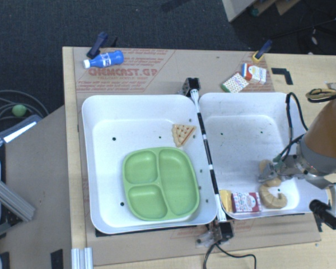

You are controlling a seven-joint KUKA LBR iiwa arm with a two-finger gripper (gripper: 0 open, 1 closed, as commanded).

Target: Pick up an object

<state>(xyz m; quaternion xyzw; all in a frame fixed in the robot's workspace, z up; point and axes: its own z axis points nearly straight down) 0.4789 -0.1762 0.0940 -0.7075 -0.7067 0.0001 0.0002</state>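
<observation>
In the right bin (pixel 241 122), my gripper (pixel 270 173) is down low near the front right, right over a small tan food piece (pixel 267 167) that it partly covers. Just in front of it lies a tan croissant-shaped piece (pixel 273 198). A red and white packet (pixel 245 202) and a yellow block (pixel 225 200) rest against the bin's front wall. The left bin (pixel 101 122) holds a green divided plate (pixel 159 182) and a waffle wedge (pixel 182 133).
The arm's grey wrist (pixel 319 162) and orange band (pixel 330 129) overhang the right bin's right wall, with a black cable (pixel 291 116) looping above. On the bench behind the bins lie a blue and white bottle (pixel 103 59) and small cartons (pixel 243 78).
</observation>
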